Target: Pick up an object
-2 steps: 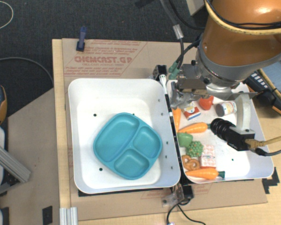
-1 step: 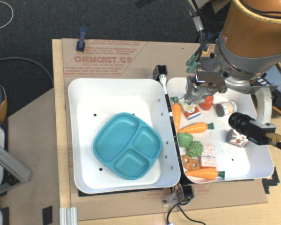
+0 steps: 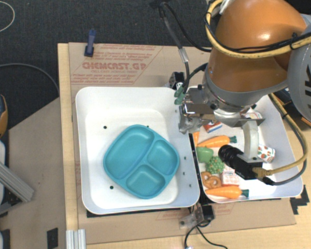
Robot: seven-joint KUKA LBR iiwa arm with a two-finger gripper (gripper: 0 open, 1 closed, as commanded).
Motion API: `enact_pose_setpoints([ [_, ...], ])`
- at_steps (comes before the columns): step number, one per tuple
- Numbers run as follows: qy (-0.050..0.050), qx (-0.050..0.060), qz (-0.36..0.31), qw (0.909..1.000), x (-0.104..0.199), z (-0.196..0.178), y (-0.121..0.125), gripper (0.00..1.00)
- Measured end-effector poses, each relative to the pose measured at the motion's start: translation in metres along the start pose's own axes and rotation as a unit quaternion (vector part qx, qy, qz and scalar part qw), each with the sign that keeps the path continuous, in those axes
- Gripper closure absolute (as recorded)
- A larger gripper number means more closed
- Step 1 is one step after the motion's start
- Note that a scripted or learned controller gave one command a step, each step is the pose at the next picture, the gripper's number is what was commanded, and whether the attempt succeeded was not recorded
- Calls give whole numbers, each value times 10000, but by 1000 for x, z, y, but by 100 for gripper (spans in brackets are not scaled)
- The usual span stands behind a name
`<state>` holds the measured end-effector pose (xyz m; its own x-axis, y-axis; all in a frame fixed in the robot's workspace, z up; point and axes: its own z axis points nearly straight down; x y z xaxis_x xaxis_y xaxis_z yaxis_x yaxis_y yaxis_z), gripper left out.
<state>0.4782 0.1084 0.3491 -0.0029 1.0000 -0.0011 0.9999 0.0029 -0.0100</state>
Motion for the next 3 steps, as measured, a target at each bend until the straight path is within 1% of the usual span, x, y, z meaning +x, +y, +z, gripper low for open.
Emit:
enact_pose_setpoints([
  [1, 10, -60, 21, 10000, -2, -15, 1, 100],
  [2, 38, -99, -43, 9999, 107, -83, 28, 100],
  [3, -11, 1, 4, 10000, 111, -9, -1, 100],
])
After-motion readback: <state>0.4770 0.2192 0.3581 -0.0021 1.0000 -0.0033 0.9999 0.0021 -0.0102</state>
